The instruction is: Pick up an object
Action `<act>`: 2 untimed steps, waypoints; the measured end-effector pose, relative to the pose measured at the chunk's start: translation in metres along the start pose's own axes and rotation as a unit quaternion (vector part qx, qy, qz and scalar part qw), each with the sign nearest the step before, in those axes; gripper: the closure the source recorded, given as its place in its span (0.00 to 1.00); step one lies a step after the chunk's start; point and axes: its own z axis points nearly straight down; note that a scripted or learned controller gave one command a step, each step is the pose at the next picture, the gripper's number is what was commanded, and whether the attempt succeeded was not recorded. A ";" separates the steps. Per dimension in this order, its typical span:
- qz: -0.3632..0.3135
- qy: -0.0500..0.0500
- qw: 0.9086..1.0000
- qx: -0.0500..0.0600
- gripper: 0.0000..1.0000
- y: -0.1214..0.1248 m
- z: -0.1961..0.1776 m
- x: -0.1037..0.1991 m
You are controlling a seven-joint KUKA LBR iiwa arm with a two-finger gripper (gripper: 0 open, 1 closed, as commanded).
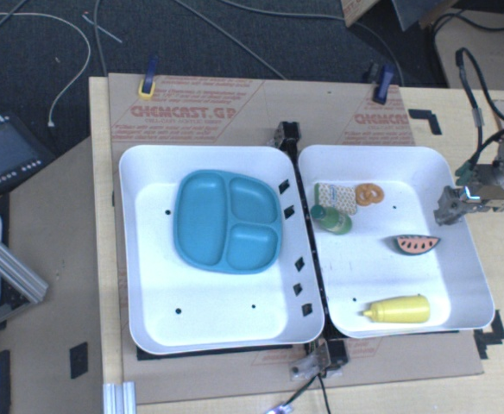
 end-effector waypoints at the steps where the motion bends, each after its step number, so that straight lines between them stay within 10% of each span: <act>1: -0.001 0.001 1.000 0.002 1.00 0.016 -0.002 0.042; 2: -0.002 0.002 1.000 0.004 1.00 0.024 0.007 0.087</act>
